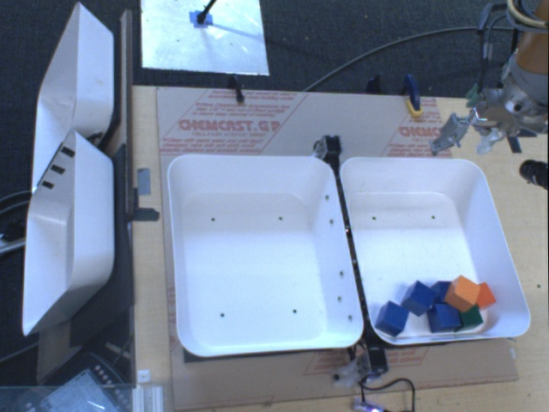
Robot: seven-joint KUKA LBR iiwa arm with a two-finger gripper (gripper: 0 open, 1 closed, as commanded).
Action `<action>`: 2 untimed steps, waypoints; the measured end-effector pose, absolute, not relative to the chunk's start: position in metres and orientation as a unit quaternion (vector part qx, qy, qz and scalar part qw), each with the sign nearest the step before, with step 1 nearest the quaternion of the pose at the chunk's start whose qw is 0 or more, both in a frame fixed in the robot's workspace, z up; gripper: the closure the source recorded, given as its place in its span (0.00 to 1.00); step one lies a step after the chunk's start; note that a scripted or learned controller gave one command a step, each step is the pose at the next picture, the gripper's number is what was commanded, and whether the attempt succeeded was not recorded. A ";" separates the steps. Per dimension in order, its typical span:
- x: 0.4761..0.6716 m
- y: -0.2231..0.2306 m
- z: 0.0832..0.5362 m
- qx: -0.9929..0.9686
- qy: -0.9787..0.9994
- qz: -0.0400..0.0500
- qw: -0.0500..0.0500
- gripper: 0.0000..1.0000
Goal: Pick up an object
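Several small blocks lie clustered in the near right corner of the right bin (pixel 403 187): blue blocks (pixel 419 298), an orange block (pixel 464 292) on top, and a green block (pixel 471 318) under it. My gripper (pixel 467 136) hangs above the bin's far right rim, well away from the blocks. Its fingers are spread open with nothing between them.
The left bin (pixel 249 187) sits beside the right one, sharing a middle divider (pixel 343 230). Blue and yellow clamps (pixel 413 97) stand at the bench's back edge. Stacked white bins (pixel 69 187) lean at the far left. A cable arcs across the back.
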State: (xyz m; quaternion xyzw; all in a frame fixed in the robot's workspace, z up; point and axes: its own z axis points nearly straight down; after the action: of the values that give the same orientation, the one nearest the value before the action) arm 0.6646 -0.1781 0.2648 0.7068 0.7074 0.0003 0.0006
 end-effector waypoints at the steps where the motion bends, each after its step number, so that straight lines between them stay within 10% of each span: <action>1: 0.665 -0.178 0.265 0.707 0.707 0.000 0.001 0.00; 2: 0.665 -0.178 0.265 0.707 0.707 0.000 0.001 0.00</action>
State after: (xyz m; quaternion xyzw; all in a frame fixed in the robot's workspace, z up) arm 0.6646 -0.1781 0.2648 0.7068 0.7074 0.0003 0.0006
